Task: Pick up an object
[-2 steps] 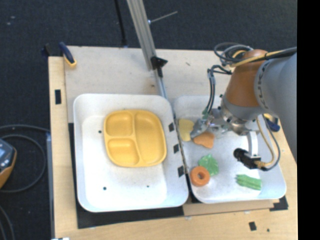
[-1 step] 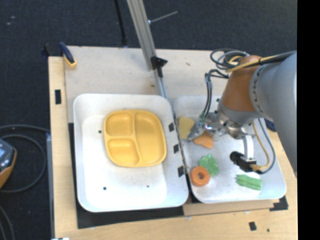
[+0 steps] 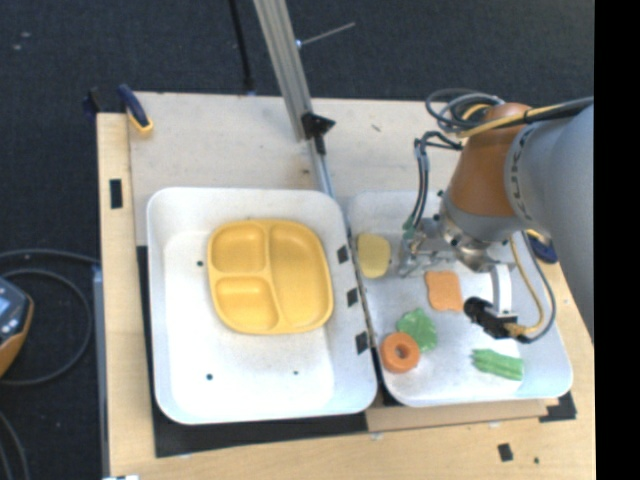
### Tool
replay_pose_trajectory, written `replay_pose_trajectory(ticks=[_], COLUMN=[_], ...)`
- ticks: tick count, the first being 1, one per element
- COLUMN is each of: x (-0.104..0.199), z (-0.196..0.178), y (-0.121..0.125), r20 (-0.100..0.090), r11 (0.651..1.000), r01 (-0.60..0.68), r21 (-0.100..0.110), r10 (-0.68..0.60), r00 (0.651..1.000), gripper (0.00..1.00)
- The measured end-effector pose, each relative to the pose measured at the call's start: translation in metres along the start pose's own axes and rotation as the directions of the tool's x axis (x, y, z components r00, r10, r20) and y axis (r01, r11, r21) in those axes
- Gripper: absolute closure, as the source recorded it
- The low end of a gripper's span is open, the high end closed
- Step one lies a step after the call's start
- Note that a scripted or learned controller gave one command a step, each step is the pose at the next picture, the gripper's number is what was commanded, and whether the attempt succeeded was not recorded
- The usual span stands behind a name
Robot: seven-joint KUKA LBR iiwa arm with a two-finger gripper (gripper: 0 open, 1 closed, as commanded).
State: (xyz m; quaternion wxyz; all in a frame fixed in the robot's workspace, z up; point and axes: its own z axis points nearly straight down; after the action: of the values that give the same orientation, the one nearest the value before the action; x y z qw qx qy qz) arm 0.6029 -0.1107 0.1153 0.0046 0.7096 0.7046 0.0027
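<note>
My gripper point(image 3: 413, 255) hangs low over the right bin point(image 3: 545, 373), in its upper left part. Just to its left a pale yellow piece point(image 3: 373, 255) lies against the bin's left wall. An orange slab point(image 3: 443, 290) lies just below and right of the gripper. Farther toward the front are a green leafy piece point(image 3: 418, 328), an orange ring point(image 3: 401, 352) and a green pod-like piece point(image 3: 497, 364). The arm's wrist hides what lies straight under the gripper.
The left bin point(image 3: 180, 368) holds a yellow divided plate point(image 3: 270, 274). A slanted metal post point(image 3: 290, 68) rises from the bench behind the bins. Cables point(image 3: 530, 313) loop off the wrist over the right bin.
</note>
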Motion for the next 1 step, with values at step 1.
replay_pose_trajectory(ticks=[1], x=[0.0063], z=[-0.0617], y=[0.0027], r20=[-0.001], r11=[1.0], r01=[0.01], r21=[0.003], r10=[-0.01], r00=[1.0], gripper=[1.0])
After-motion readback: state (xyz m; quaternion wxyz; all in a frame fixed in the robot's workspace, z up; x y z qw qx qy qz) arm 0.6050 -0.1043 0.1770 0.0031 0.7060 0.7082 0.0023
